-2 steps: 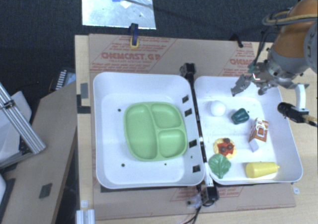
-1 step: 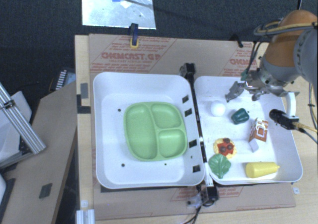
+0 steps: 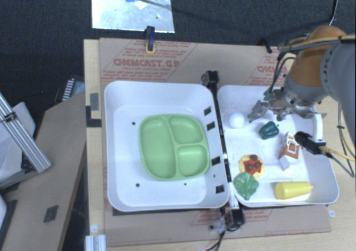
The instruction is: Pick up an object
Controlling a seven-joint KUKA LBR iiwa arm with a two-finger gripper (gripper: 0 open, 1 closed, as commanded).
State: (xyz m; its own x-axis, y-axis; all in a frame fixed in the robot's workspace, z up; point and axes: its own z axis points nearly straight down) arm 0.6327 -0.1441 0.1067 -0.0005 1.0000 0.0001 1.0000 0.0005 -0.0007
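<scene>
Fingers of the gripper (image 3: 266, 112): spread apart, nothing seen between them, tips low over the right bin (image 3: 328, 188) just above the dark green object (image 3: 269, 129) and right of the white ball (image 3: 237, 120). Judged step: approach, grasp not yet made; the next move calls for centring over one item and descending before closing (nearest to farthest from the camera: yellow piece (image 3: 292, 190), green leafy toy (image 3: 246, 185), pizza toy (image 3: 251, 164), small carton (image 3: 288, 148)). Beyond the green object, the arm (image 3: 322, 66) reaches in from the bin's far right, wrist angled down.
</scene>
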